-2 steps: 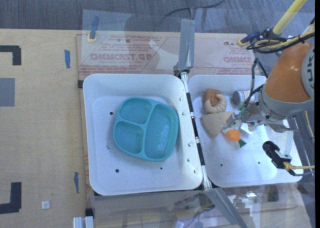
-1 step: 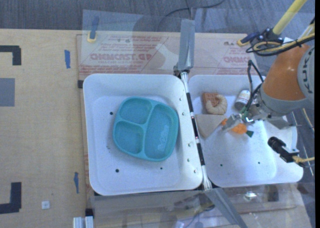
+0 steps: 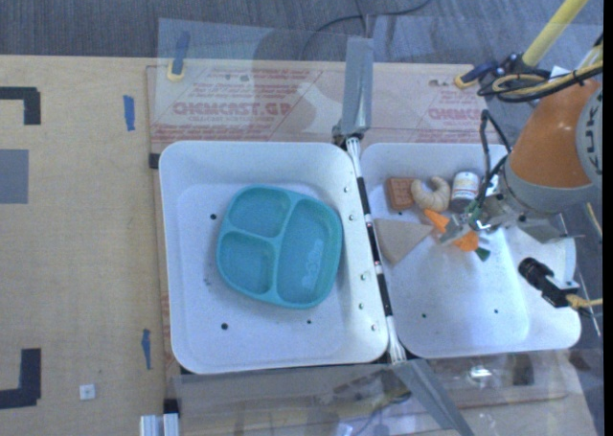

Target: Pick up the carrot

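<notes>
The carrot (image 3: 437,221) is a small orange piece lying in the right bin (image 3: 498,324), near its back middle. One orange end shows at the left, and another orange bit (image 3: 467,242) shows just right of it. My gripper (image 3: 461,230) is down right over the carrot's middle and hides that part. The grey arm with its orange band (image 3: 551,147) comes in from the right.
Behind the carrot lie a brown cracker-like piece (image 3: 399,193), a beige pastry (image 3: 431,194) and a small jar (image 3: 465,186). A grey wedge (image 3: 396,237) lies by the bin's left wall. A teal divided plate (image 3: 280,245) sits in the left bin (image 3: 192,319).
</notes>
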Controlling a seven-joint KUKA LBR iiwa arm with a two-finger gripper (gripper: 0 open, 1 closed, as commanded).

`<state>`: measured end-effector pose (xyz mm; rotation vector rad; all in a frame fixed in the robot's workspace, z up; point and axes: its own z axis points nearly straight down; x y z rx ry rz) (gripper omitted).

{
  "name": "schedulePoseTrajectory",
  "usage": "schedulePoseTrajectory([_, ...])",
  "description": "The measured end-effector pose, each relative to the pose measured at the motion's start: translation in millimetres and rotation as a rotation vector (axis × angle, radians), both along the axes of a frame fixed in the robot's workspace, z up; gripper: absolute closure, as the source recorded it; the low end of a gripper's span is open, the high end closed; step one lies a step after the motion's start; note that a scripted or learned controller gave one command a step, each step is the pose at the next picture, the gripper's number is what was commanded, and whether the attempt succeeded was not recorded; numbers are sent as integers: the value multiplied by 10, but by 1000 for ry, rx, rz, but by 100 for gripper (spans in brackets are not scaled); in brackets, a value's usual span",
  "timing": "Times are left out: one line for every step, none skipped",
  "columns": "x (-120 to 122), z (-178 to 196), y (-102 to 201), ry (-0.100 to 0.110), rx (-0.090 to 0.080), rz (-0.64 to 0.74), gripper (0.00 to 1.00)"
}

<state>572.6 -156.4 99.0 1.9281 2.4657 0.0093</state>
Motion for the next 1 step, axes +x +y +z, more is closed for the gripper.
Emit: schedulePoseTrajectory([-81,938,163,9,1,173,100])
